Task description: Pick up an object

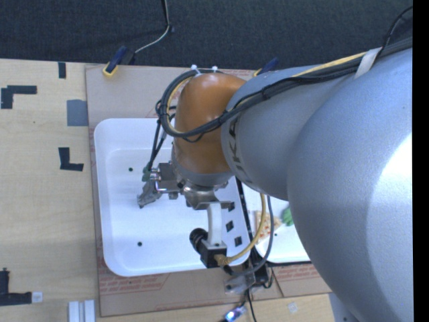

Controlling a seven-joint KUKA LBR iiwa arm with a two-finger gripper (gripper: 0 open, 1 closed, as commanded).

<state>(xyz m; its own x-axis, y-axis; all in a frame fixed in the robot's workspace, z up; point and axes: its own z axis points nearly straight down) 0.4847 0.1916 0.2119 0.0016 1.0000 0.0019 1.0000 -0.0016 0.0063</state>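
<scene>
Near to far. Bottom centre of frame: a black knob and cabling hang off the arm's side, just over the bin's near rim.

Centre: the arm covers most of the right half; its orange band sits over the left bin. The gripper pokes out left of the wrist, low over the bin floor, centre-left. Too small and dark to read; can't tell its state, and nothing visible in it.

Object: the only candidate showing is a small green piece at right of centre, peeking past the arm next to a yellow cable, in what looks like the right bin. Well apart from the gripper. Mostly hidden, so shape is unclear.

Handling, as a guess: small, so light; looks like hard plastic, so stiff and a bit slippery. Grab it across its narrowest part, low down.

Far: the wooden bench carries black tape marks at left, and a yellow and blue clip lies at its top edge.
</scene>
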